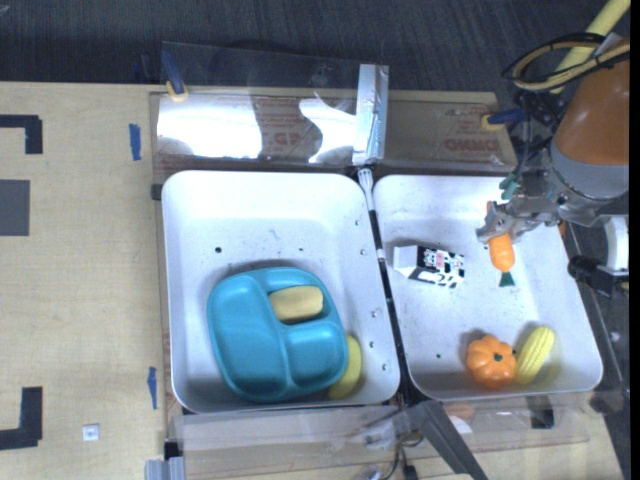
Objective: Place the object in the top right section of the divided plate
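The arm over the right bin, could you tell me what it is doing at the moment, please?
The grey arm's gripper hangs over the right bin with a small orange carrot just under its fingers, apparently held. A black-and-white toy cow, an orange pumpkin and a yellow corn cob lie in that bin. The blue divided plate sits in the left bin, a yellow piece already in its top right section and another yellow item beside it.

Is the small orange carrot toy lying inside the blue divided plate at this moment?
No, the small orange carrot toy is over the right white bin, just under the hand, while the blue divided plate lies in the left white bin.
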`<state>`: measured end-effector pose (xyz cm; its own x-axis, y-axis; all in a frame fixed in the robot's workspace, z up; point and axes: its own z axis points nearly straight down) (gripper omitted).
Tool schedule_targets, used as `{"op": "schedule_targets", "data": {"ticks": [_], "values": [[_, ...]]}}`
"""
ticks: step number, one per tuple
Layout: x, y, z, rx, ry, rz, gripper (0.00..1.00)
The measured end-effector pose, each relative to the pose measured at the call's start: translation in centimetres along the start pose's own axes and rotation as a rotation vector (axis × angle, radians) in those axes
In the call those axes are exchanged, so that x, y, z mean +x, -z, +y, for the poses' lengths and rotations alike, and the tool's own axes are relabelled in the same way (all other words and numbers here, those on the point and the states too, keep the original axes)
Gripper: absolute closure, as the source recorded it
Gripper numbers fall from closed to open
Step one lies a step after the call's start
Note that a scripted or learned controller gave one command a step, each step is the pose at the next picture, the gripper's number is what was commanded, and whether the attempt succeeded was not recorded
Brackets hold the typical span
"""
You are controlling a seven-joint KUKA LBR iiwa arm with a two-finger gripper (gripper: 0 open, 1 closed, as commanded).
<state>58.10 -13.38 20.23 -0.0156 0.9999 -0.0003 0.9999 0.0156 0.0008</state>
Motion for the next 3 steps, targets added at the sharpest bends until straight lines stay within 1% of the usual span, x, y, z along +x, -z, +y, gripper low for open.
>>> {"op": "schedule_targets", "data": {"ticks": [1, 2, 3], "values": [[0.6, 0.4, -2.4, 0.003, 0.036, 0.002, 1.00], [9.0, 12.0, 1.6, -0.009, 0.132, 0.001, 1.00], [13.8, 17.2, 8.1, -0.004, 0.247, 0.000, 1.00]]}}
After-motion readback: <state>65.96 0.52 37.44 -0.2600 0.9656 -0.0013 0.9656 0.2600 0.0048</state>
